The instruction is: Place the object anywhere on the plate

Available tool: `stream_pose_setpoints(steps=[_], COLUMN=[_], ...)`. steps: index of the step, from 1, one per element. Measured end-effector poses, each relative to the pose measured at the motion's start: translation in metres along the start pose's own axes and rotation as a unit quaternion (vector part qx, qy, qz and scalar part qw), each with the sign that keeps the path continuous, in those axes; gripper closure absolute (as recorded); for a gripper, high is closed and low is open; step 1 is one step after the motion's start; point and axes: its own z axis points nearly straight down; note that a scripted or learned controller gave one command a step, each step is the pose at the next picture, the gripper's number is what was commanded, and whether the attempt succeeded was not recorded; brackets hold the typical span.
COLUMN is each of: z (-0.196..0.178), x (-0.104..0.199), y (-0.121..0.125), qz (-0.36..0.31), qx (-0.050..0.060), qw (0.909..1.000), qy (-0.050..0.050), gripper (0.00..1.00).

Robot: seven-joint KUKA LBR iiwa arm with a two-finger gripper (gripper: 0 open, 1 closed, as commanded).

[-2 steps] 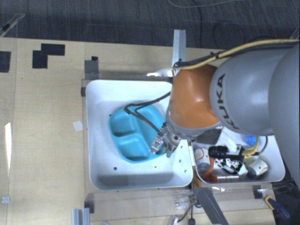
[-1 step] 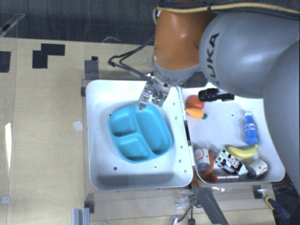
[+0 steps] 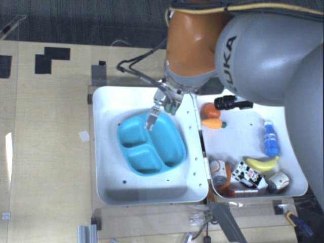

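Observation:
A blue plate (image 3: 152, 143) with three compartments lies tilted in the left white bin (image 3: 109, 186). My gripper (image 3: 156, 113) hangs over the plate's far edge, above the border between the upper left and the right compartments. I see no object lying on the plate. The grey arm with its orange band reaches in from the upper right and hides the far corner of the right bin.
The right bin (image 3: 298, 186) holds an orange carrot (image 3: 212, 124) beside a red piece (image 3: 209, 111), a blue bottle (image 3: 271, 138), a banana (image 3: 261, 163), a patterned box (image 3: 246, 175), two small cans (image 3: 218, 170) and a red pen (image 3: 234, 191).

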Motion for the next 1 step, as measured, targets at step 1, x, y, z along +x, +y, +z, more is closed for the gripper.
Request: stream_pose_setpoints(steps=[1], z=[-0.0124], x=[-0.0011], y=[0.0021], qz=[-0.002], qx=[-0.003], qw=[1.0], qy=[-0.004], gripper=[1.0])
